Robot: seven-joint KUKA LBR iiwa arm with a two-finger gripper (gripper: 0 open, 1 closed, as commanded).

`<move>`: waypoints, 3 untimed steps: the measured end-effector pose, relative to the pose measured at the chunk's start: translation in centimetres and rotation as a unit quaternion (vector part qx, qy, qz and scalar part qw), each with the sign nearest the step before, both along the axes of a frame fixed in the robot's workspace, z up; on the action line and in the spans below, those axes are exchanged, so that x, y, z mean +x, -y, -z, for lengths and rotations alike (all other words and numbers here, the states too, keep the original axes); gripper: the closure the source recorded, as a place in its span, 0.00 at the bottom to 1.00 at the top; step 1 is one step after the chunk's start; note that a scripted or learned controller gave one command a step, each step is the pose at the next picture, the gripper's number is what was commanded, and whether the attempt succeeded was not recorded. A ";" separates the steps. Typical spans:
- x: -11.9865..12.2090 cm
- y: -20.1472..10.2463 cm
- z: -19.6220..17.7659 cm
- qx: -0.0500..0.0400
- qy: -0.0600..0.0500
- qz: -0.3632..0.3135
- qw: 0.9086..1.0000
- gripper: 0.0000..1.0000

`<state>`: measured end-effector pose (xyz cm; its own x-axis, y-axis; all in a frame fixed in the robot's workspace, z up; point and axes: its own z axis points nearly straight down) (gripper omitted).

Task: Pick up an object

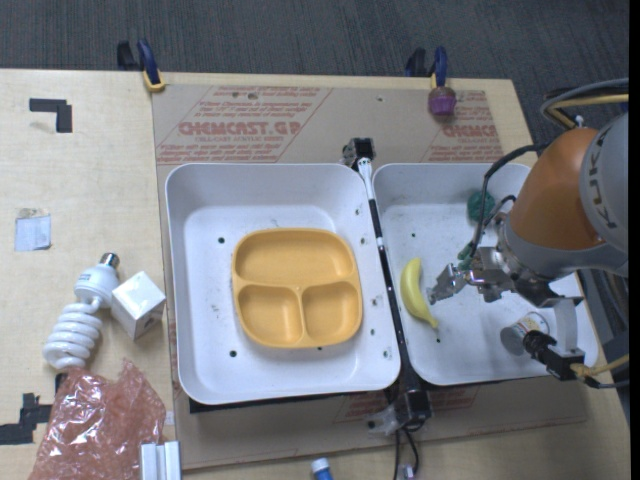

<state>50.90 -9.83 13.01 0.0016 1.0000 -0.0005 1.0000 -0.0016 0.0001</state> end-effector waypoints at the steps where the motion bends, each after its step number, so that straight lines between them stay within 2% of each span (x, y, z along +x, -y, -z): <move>1: -0.7 -0.6 3.4 0.001 0.002 -0.001 1.000 0.00; 2: -3.1 -0.6 3.8 0.000 0.000 0.000 1.000 0.00; 3: -3.0 -0.5 2.8 0.000 0.001 0.001 1.000 1.00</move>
